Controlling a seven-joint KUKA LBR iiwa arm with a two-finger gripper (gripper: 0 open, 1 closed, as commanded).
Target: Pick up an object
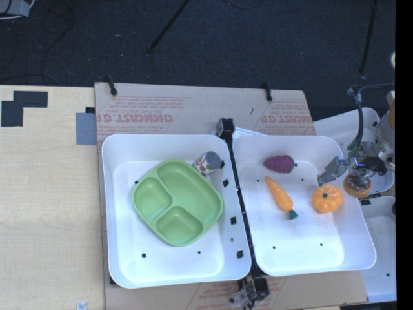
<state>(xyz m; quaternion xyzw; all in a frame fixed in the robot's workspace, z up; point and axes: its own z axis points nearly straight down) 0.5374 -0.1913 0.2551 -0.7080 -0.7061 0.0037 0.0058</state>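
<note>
Rt bin (365, 261): gripper (340, 169) at rim, nr pumpkin (327, 199).

Two bins set side by side at frame centre. In left bin (106, 205): divided plate (177, 202) laid at middle, cup (208, 163) tucked against its upper right edge. In right bin (310, 263): beet (279, 164) placed upper centre, carrot (280, 196) laid just below, pumpkin (327, 199) set right of carrot.

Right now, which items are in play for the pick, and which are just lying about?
Likely in play, right bin, near the gripper:
- orange pumpkin
- carrot
- purple vegetable

Probably just lying about, left bin:
- green divided plate
- small cup
</note>
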